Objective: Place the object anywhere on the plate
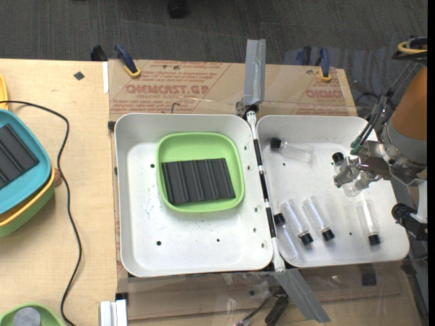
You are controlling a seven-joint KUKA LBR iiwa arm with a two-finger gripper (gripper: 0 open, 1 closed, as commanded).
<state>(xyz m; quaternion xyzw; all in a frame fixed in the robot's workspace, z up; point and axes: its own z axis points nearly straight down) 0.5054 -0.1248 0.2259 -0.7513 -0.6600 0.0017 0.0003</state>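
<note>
- Over the right bin (380, 124), that's where my claw (348, 175) hangs, the arm coming in from the right edge with the orange band up by my wrist and the grey wrist angled down and to the left.
- Can't honestly tell if my claw is open or closed. There's a clear vial (344, 171) with a black cap right at the tip, but the metal bits blur together, so no idea if it's actually pinched.
- That vial sits tilted, cap end up and to the left of my claw, clear body running down toward the right.
- Below my claw, three more capped vials (314, 219) lie on the bin floor, caps pointing toward the bin's near edge.
- Way off to my claw's left, in the other bin, is the green plate (200, 172) with a dark ribbed insert.
- Cardboard (177, 87) behind the bins reads "CHEMCAST GP" in red.
</note>
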